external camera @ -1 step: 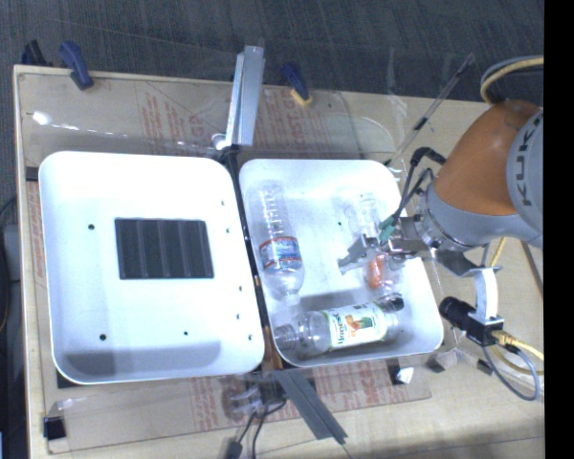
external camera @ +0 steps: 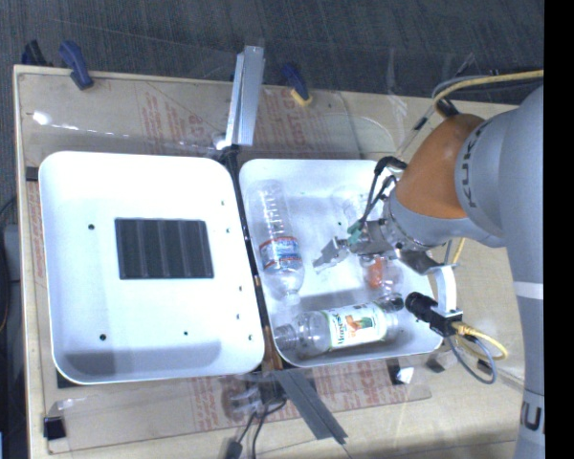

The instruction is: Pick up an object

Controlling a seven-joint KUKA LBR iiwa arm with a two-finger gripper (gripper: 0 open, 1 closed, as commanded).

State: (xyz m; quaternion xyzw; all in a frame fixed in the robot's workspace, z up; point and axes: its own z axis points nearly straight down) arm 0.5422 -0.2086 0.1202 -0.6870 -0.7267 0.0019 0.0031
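Pincer point(external camera: 333, 252) low in the right bin point(external camera: 306, 178), its grip state impossible to tell; one bottle point(external camera: 279, 242) just left, another bottle point(external camera: 344, 328) below.

Robotics laboratory test cell. A grey industrial arm with an orange band point(external camera: 478, 185) reaches over a pale wooden bench point(external camera: 124, 113) bearing printed red markings. Two shallow white plastic bins point(external camera: 67, 189) sit side by side, divided by a metal rail point(external camera: 244, 94). Blue clamps point(external camera: 77, 65) grip the bench edge, loose yellow and black cables point(external camera: 478, 347) trail nearby, and dark grey carpet point(external camera: 268, 17) covers the floor.
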